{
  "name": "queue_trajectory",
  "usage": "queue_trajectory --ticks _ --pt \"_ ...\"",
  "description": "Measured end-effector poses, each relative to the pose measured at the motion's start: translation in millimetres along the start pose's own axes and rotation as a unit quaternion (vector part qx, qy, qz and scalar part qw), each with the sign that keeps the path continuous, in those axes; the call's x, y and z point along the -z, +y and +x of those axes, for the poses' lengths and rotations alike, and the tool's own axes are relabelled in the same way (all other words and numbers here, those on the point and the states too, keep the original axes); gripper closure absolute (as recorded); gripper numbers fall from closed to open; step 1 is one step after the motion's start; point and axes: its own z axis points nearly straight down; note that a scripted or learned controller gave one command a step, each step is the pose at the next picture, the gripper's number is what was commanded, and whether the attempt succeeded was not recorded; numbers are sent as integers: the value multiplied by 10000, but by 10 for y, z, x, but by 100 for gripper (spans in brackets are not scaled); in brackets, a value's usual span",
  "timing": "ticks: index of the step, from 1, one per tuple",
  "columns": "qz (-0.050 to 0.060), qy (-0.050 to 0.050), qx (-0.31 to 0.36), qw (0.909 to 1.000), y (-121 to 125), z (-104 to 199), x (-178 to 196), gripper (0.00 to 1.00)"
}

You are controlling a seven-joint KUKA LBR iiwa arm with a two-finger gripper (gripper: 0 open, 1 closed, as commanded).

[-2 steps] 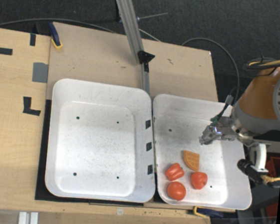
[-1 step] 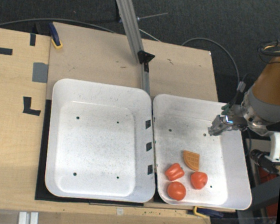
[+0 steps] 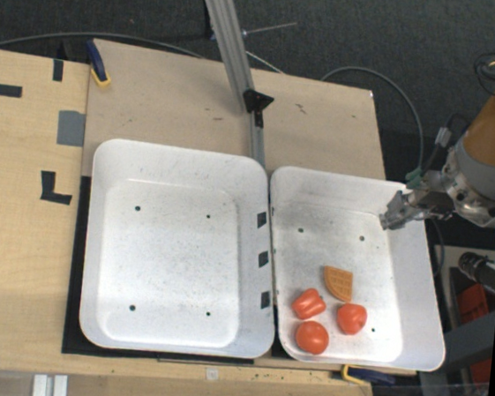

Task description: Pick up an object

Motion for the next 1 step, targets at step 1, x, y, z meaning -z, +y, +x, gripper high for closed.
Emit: queue_trajectory --ticks 1 --pt "22 13 23 10000 160 530 -39 100"
